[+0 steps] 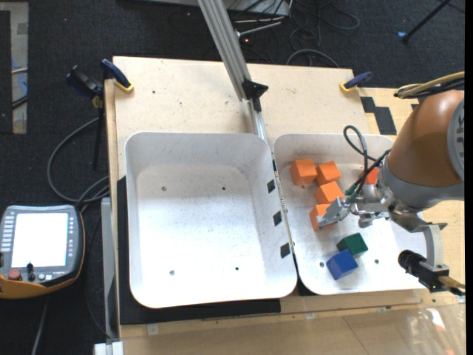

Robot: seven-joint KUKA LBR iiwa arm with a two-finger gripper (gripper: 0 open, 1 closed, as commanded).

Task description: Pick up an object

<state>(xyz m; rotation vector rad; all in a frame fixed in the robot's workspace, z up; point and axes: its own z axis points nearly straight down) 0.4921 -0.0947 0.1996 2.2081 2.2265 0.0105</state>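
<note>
At the right of the frame, over the right-hand bin [307, 272], my gripper [336, 213] sits low against the lowest of four orange blocks [319, 216]; whether my fingers are parted or closed on it I cannot tell, since my own grey metal covers them. My arm [429, 150], with its orange band, comes in from the right edge. Three more orange blocks [304, 171] cluster just above, near or touching one another, all plain matte cubes with no markings I can read. Toward the lower part of the same bin lie a dark green block [354, 244] and, touching it on the lower left, a blue block [342, 264].

Beside this bin, to the left, lies the other white bin [140, 198], its floor speckled. Both rest on a pale wooden bench [185, 95], with blue and yellow clamps [114, 72] at its upper corners. Dark carpet and cables surround it, and a pendant with a blank white screen [38, 244] lies at the lower left.
</note>
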